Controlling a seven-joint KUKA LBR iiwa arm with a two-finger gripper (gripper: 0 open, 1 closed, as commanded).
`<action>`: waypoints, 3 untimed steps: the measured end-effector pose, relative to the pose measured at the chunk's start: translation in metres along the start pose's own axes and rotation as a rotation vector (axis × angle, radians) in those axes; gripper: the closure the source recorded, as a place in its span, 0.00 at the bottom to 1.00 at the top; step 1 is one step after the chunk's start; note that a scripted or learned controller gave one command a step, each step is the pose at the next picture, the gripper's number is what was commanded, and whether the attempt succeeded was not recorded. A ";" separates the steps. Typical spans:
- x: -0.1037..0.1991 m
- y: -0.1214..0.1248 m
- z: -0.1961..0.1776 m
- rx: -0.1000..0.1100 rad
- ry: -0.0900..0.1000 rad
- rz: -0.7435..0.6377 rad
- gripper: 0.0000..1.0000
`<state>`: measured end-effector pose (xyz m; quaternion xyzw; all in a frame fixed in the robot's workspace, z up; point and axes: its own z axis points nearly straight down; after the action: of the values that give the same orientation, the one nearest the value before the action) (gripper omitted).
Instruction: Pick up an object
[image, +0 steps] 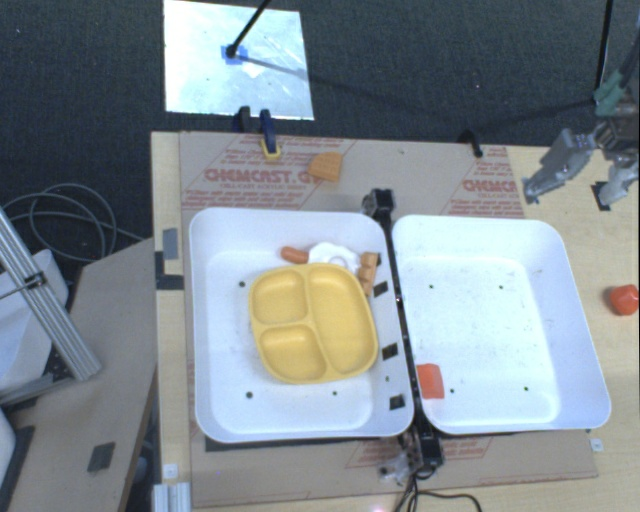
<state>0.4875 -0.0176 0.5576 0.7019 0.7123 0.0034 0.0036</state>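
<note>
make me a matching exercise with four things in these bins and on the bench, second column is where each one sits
Things:
1. yellow divided tray
2. orange block
3. tan block
4. red block

Places:
A. bench, right of the right bin
B. left bin
C. board behind the left bin
D. right bin, near-left corner

Pairs: 1-B, 2-D, 3-C, 4-A

Yellow tray (312, 325), orange-red block (429, 380), white bins (215, 330), tan sponge (325, 166)
</note>
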 end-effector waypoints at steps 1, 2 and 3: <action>-0.129 -0.005 0.024 0.009 -0.004 0.027 0.00; -0.122 -0.003 0.022 0.007 -0.001 0.011 0.00; -0.122 -0.003 0.022 0.007 -0.001 0.011 0.00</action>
<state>0.4865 -0.1393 0.5352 0.7059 0.7083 0.0008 0.0016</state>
